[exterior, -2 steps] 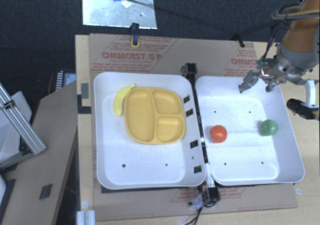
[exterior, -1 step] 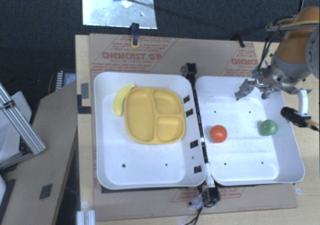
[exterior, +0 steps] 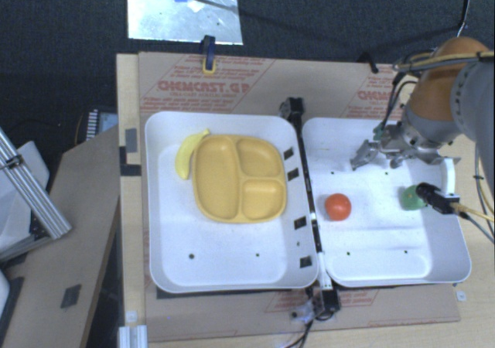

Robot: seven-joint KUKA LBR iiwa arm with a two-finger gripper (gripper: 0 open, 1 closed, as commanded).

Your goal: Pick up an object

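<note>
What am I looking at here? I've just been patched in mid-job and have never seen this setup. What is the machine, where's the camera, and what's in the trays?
One camera looks down at a slant on a bench with two white bins. The grey arm with the orange band enters from the right; its gripper hangs over the right bin, with nothing visibly between its fingers. That bin holds a red ball and a green object. The left bin holds a yellow divided plate with a banana at its edge.
</note>
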